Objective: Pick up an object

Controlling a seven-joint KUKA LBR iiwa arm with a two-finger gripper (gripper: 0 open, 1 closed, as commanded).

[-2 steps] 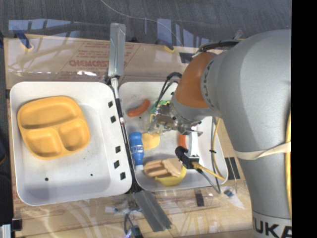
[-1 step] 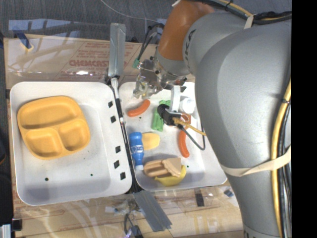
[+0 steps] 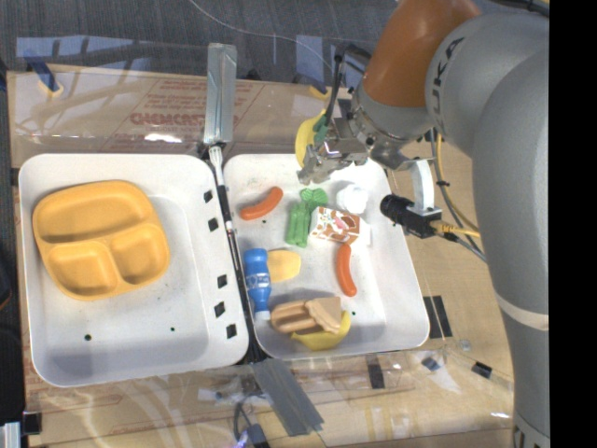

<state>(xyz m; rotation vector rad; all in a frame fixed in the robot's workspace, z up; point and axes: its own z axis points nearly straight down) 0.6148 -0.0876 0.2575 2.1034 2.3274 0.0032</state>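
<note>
A bench (image 3: 466,343) of pale wood is seen from above at a slant, with a sheet of clear plastic laid over it and strips of dark tape near its front edge. A dark grey carpeted floor is visible beyond the far side. Two shallow white bins are set side by side on the bench. In the left bin (image 3: 56,343) a yellow divided tray (image 3: 100,238) is placed toward the far left corner. The right bin (image 3: 396,287) is crowded with small toys: an orange sausage (image 3: 261,203) near its far left, a green pea pod (image 3: 303,215) beside it, a small carton (image 3: 334,224) with a red and white print just right of the pod, a second sausage (image 3: 346,271) below the carton, a blue bottle (image 3: 256,281) lying along the left wall, a pale yellow piece (image 3: 284,265) touching the bottle, and a sandwich (image 3: 308,315) resting on a banana (image 3: 328,336) at the near edge. A white round piece (image 3: 353,197) is seen just above the carton.

The grey arm (image 3: 494,91) with its orange band is reached in from the right. The gripper (image 3: 317,168) is hung over the far edge of the right bin, just above the pea pod. Its metal fingers are seen slightly apart, and nothing is seen between them. A yellow object (image 3: 306,138) is partly hidden behind the gripper.
</note>
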